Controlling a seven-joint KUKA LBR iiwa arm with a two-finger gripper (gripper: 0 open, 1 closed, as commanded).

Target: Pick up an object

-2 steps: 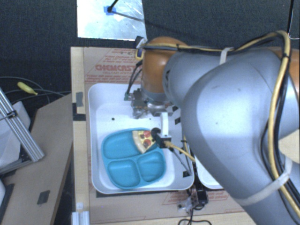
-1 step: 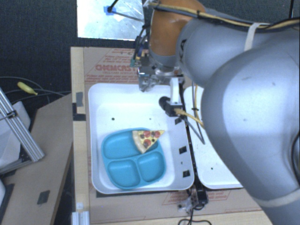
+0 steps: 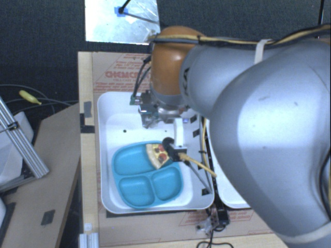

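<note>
A blue divided plate (image 3: 146, 176) lies in the front half of the left white bin (image 3: 109, 138). A toy pizza slice (image 3: 156, 154) rests on the plate's upper right compartment, by its rim. My gripper (image 3: 150, 119) hangs over the back part of the same bin, behind the plate and a little left of the pizza slice. Nothing shows between its tips. The grey arm with its orange band (image 3: 168, 61) covers the bin's right side.
A corner of the right white bin (image 3: 234, 201) shows under the arm. Cardboard (image 3: 116, 74) lies beneath both bins. A metal frame (image 3: 20, 143) stands off the bench at the left, and a shiny sheet (image 3: 121, 14) lies at the back.
</note>
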